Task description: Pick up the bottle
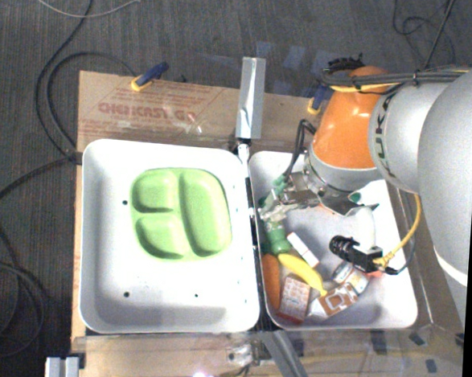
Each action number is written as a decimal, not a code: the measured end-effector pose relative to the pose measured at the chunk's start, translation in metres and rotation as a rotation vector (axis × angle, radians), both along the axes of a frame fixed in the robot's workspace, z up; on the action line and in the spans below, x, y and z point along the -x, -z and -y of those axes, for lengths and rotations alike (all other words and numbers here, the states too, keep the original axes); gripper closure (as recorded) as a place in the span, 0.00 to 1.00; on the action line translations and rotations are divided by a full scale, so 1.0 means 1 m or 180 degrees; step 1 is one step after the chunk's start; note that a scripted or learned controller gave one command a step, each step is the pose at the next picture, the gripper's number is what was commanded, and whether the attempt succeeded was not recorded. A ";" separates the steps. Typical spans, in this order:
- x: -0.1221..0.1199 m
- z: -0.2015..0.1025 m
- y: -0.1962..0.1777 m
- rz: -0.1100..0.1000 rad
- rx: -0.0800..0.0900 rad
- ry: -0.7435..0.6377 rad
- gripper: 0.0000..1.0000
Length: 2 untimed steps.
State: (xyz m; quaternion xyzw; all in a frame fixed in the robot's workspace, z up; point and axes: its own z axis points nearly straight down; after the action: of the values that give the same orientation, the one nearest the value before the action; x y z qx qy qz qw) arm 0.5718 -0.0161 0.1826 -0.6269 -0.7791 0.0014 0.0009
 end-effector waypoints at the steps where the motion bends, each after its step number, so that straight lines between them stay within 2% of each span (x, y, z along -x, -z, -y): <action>1: -0.069 0.090 -0.039 0.0009 0.0015 -0.0543 1.00; 2: -0.069 0.090 -0.039 0.0008 0.0015 -0.0544 0.00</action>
State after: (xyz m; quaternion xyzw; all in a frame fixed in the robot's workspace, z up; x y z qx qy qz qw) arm 0.6413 -0.1061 0.2217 -0.5581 -0.8298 0.0026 -0.0016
